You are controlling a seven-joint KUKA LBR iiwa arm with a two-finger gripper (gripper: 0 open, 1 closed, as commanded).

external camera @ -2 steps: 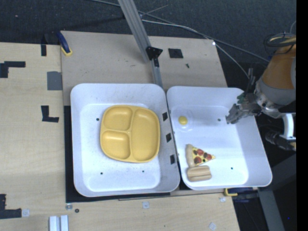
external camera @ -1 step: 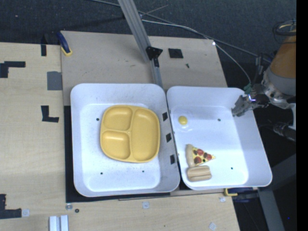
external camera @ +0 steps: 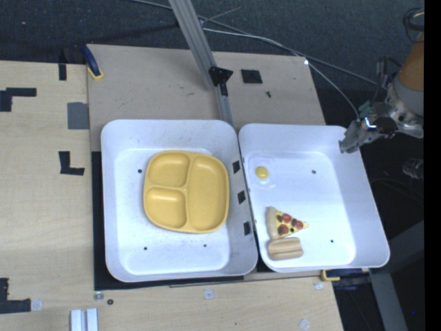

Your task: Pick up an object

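Bread roll [external camera: 284,248] lies nearest, close to the front wall of the right bin [external camera: 358,205], and a pizza slice [external camera: 284,223] rests just behind it, touching or nearly so. Farther back in the same bin, near its left wall, sits a fried egg [external camera: 262,173] with a yellow yolk, well apart from the other two. In the left bin [external camera: 124,198] a yellow divided plate [external camera: 186,191] lies flat near the middle, its three compartments facing up. Both bins sit side by side on the wooden desk [external camera: 41,205]. At the far right corner of the right bin the claw [external camera: 351,141] hangs over the rim, away from all three food pieces; whether it is spread or pressed together cannot be told, and nothing is seen in it.
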